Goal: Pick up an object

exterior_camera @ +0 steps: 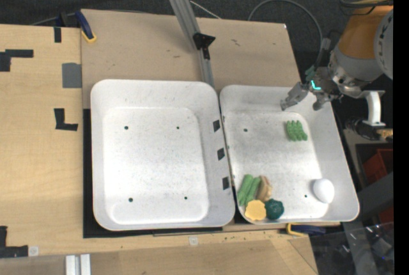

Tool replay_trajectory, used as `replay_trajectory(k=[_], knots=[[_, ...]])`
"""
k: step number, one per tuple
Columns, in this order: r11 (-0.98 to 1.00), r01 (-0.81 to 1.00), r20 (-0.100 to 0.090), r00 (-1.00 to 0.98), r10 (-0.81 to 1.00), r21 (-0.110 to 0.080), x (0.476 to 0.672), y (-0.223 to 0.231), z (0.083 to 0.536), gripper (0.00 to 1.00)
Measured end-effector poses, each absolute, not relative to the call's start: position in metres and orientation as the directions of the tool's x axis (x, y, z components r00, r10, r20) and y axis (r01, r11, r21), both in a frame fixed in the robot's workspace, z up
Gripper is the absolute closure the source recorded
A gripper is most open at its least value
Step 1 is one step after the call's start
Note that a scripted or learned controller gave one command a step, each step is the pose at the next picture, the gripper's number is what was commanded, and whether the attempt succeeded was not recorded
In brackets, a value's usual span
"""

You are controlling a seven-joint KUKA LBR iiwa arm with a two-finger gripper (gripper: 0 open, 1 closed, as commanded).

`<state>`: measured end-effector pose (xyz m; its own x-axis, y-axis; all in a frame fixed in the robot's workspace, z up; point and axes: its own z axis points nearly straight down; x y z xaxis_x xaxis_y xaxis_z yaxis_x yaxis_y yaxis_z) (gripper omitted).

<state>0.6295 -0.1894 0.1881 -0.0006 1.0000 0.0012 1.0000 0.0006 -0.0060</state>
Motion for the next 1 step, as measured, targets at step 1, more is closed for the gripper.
replay_trajectory(k=[1], knots=[[0.002, 1.000, -0.001, -0.002, 1.000, -0.002, 0.6306, -0.1895, 0.1911, 0.00]])
